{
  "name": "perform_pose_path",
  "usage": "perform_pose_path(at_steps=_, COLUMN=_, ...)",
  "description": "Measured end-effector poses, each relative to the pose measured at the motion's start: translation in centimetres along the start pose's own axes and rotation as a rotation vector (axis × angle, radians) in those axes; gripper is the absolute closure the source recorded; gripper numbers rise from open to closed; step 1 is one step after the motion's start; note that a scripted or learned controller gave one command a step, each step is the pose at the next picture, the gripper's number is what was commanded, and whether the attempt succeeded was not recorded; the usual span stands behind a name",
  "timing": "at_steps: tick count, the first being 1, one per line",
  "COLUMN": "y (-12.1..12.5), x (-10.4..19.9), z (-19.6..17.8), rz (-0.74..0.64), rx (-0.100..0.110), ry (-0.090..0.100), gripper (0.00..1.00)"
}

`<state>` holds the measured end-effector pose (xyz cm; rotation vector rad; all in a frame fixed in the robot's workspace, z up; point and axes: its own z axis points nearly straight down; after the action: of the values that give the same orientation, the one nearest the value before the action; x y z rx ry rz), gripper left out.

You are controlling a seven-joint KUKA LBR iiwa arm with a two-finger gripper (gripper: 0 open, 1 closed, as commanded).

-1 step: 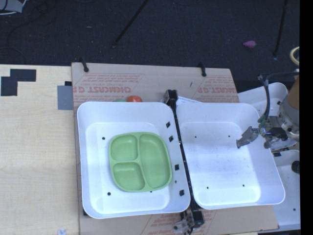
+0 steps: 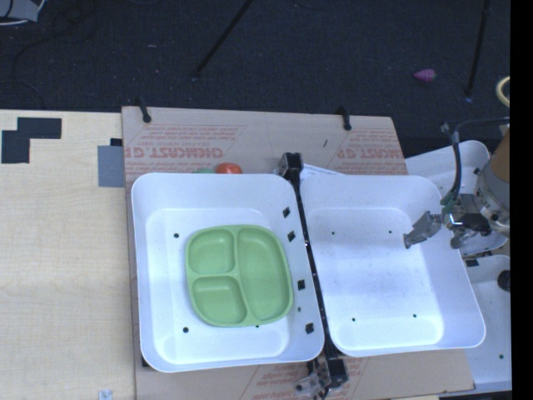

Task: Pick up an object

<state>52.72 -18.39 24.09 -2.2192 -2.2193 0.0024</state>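
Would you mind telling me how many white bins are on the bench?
2. The left bin holds a green divided plate; the right bin sits beside it, with the gripper over its right side.

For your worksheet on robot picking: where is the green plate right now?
The green plate lies flat in the left bin, near its middle, across the divider from the gripper over the right bin.
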Motion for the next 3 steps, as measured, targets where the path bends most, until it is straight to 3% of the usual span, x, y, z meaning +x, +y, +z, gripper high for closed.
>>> perform_pose_path(at_steps=2, y=-1.4, x=0.9, z=11.8, rz=0.000, rx=0.005, ry=0.002, gripper=0.00)
perform_pose_path(at_steps=3, y=-1.4, x=0.9, z=15.5, rz=0.001, rx=0.000, ry=0.000, gripper=0.00)
